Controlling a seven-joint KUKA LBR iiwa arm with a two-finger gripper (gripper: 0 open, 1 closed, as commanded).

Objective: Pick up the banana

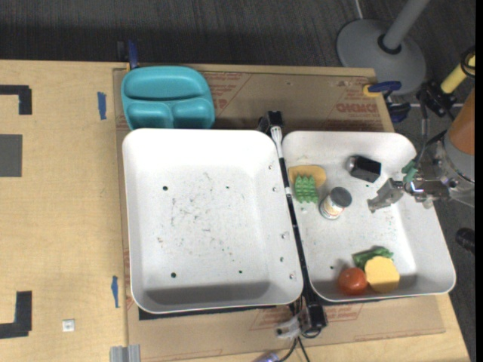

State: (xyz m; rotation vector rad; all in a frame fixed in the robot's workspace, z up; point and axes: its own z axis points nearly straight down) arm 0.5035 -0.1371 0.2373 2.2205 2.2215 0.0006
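left bin (204, 225): white plastic, smooth, scuffed with dark specks
bench (60, 202): matt brown cardboard
far tray (167, 96): teal plastic, slightly glossy
can (334, 203): shiny metal

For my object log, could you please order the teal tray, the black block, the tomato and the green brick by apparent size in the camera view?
1. teal tray, by far the largest.
2. black block, tomato and green brick: too close in size to rank.

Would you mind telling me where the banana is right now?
The banana lies in the right bin, near its upper left corner, partly under the green block and just up-left of the can.
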